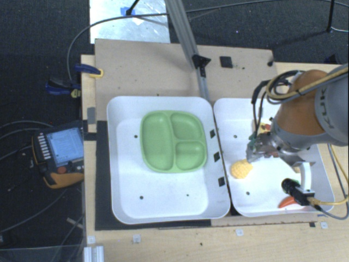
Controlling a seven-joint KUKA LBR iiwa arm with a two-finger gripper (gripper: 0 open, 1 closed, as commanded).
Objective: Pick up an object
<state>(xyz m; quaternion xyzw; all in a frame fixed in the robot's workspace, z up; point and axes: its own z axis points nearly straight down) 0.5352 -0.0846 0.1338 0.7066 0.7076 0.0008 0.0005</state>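
Yellow knobbly object (241, 169) in right bin (234, 119), at gripper's (254, 153) seven o'clock; likely light, soft; grasp across middle; finger state cannot be told.

Robotics lab, white bins (163, 201) on bench, teach pendant (59, 153), loose cables (22, 201)

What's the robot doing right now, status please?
Gripper low in right bin, beside yellow object. Nothing seen held. Green tray in left bin.

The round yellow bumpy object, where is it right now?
The round yellow bumpy object lies in the right white bin, near the bin's left wall, just below the gripper and left of a small orange piece.
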